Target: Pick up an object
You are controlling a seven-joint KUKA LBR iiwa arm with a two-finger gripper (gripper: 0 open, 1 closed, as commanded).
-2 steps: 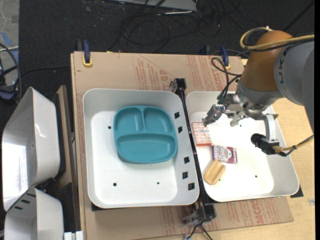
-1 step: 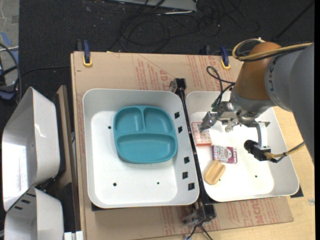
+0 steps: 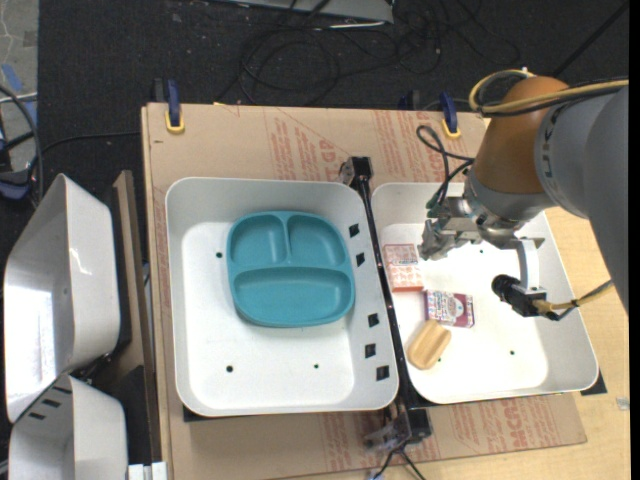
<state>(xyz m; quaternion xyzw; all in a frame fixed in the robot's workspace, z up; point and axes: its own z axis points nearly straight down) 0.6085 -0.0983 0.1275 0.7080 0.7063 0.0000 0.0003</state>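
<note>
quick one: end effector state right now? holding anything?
End effector: over the right bin, above the pink-and-white packet; open or shut cannot be told, and nothing shows in its grip.

A teal divided plate (image 3: 291, 270) is lying in the left bin (image 3: 190, 268), with black cables (image 3: 290, 43) trailing beyond the counter (image 3: 300, 133).

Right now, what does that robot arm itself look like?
The arm is a thick, rounded grey tube with a glossy orange band above the wrist. Below sits a grey metal gripper. Black and yellow cables loop around the wrist.
</note>
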